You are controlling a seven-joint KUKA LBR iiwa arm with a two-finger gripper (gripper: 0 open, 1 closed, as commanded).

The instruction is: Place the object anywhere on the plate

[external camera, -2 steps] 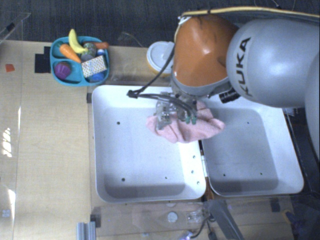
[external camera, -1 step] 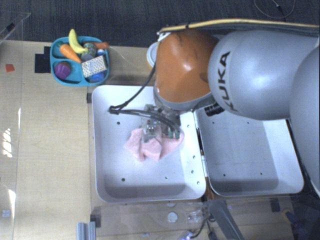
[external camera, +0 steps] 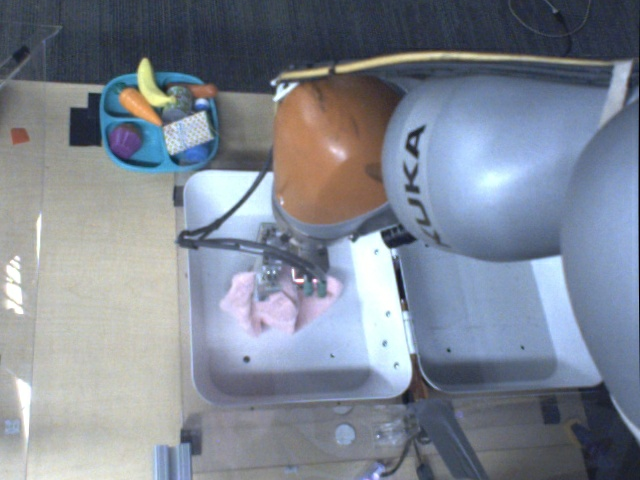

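Camera view gave us the gripper (external camera: 291,280) low in the left bin (external camera: 215,368), directly over a crumpled pink cloth (external camera: 270,308) lying on the bin floor. We could not tell whether the gripper was parted or closed, since the orange wrist band (external camera: 330,158) and the grey arm (external camera: 480,158) hid most of it. The cloth spread mostly toward the lower left of the tool, its long axis running roughly left to right across the bin. We saw a blue divided plate (external camera: 112,153) of toy food well apart, beyond the bin's upper left corner on the bench (external camera: 90,318). We judged the coming move turned on lifting the cloth and carrying it up and left to that plate.
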